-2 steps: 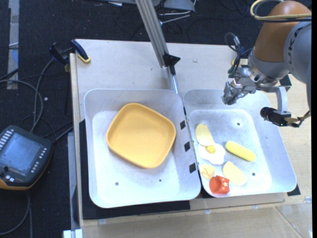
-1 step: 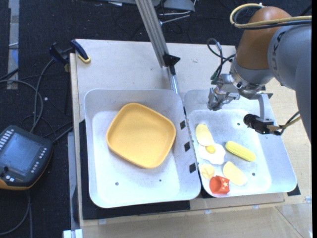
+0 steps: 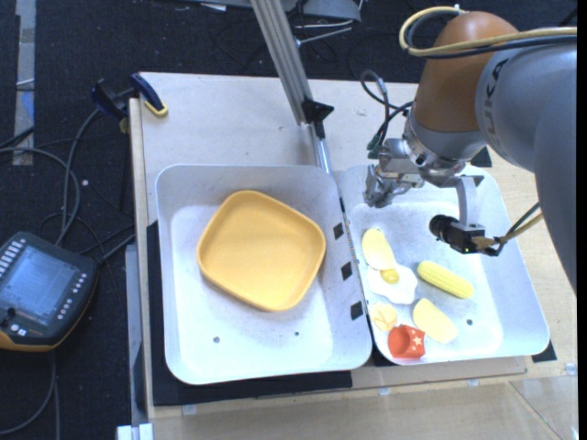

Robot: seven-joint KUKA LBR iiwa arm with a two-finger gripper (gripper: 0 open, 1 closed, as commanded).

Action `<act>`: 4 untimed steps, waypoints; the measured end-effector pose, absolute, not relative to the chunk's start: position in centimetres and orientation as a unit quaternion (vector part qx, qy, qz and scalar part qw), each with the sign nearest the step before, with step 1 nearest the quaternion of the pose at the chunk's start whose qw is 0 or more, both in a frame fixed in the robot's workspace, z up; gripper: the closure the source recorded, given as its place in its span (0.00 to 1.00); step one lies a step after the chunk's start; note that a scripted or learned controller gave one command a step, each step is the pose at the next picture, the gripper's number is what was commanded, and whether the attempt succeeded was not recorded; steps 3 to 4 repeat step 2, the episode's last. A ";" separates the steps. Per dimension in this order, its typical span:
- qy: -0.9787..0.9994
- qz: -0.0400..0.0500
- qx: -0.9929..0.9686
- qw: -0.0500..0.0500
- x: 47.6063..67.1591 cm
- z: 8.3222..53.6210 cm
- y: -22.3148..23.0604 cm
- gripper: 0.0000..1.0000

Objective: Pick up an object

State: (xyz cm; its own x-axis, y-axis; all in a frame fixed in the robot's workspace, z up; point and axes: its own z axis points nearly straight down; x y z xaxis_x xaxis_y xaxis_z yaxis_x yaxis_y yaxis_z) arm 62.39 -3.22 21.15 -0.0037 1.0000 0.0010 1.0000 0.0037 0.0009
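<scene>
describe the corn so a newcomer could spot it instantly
Look in the right-hand white bin, among the toy foods at its near end. The corn cob lies right of the fried egg and above the pale wedge. It alone is bright yellow, long and bumpy.

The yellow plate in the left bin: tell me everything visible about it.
The yellow plate is a rounded-square dish with a raised rim, looking like smooth matte plastic. It lies flat and upright, turned slightly askew, in the middle of the left bin. Nothing lies on it. The gripper is over the other bin, well apart from it.
</scene>
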 end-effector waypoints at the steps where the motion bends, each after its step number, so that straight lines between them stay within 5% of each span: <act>1: -0.709 -0.001 -0.706 0.000 61.5 22.4 1.4 1.00; 2: -0.709 0.000 -0.705 0.001 59.8 22.5 7.5 1.00; 4: -0.709 0.000 -0.705 0.001 59.8 22.5 7.5 1.00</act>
